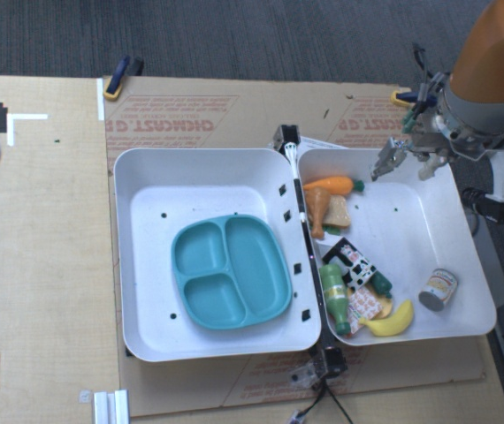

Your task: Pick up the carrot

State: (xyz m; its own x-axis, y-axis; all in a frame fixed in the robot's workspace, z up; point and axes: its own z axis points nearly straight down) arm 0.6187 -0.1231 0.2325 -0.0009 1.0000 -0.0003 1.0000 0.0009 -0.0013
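The carrot (330, 185) is orange with a small green top. It lies across the far left corner of the right bin (429, 228), close to the wall shared with the left bin. My gripper (402, 170) hangs over the far edge of the right bin, to the right of the carrot and a short gap away from its green end. Its two fingers (385, 161) stand apart, open, with nothing between them.
Just below the carrot lie an orange-brown piece (318, 212) and a bread slice (339, 210). Further toward the front are a black-and-white toy (352, 265), a green bottle (332, 290), a banana (392, 319) and a can (438, 288). A teal divided plate (232, 270) sits in the left bin (146, 237).
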